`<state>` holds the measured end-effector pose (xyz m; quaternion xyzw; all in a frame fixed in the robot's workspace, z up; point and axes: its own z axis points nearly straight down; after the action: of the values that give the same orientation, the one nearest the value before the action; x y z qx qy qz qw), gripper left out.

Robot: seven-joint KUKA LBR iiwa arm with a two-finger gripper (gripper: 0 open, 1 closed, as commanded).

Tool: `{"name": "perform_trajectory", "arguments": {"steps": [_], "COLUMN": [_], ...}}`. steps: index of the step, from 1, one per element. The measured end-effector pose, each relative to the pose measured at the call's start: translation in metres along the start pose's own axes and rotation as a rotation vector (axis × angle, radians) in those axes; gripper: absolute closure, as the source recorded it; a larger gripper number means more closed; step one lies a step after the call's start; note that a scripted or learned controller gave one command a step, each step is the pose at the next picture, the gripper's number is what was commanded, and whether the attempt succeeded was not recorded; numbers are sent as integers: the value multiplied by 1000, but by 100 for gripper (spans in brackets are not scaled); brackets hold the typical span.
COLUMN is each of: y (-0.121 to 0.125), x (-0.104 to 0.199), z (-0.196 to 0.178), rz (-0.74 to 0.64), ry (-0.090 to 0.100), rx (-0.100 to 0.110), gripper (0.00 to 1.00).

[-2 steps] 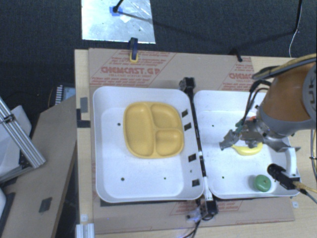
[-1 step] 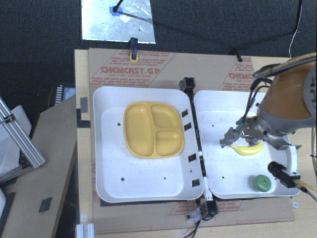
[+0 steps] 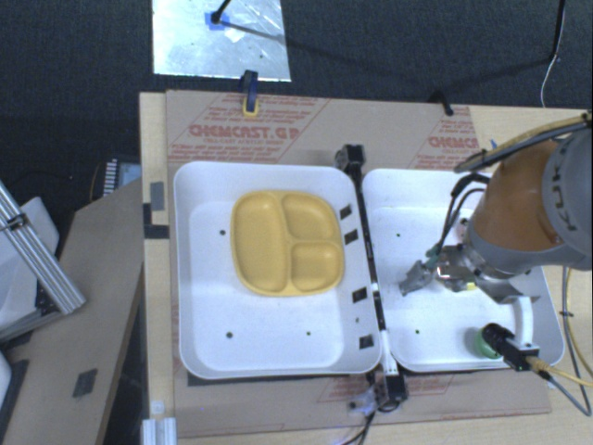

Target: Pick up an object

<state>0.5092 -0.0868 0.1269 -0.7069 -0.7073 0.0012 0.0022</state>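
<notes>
Camera view shows the gripper [image 3: 419,277] over bare floor of the right white bin [image 3: 398,202], its fingers slightly parted and holding nothing. The yellow three-compartment plastic plate [image 3: 285,243] lies well to their left in the left white bin [image 3: 199,248]; closing here would likely grasp nothing.

Dark carpeted floor around a brown board bench

A shiny silver metal sheet [image 3: 220,24] lies on the dark speckled floor [image 3: 74,54] behind the brown printed board benchtop [image 3: 306,123]; a ribbed aluminium rail [image 3: 32,253] slants at left, black cables crossing the floor.
</notes>
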Motion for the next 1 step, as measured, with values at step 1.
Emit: {"name": "perform_trajectory", "arguments": {"steps": [1], "y": [0], "x": [0], "z": [45], "rz": [0], "ry": [0], "rx": [-2], "gripper": [0]}}
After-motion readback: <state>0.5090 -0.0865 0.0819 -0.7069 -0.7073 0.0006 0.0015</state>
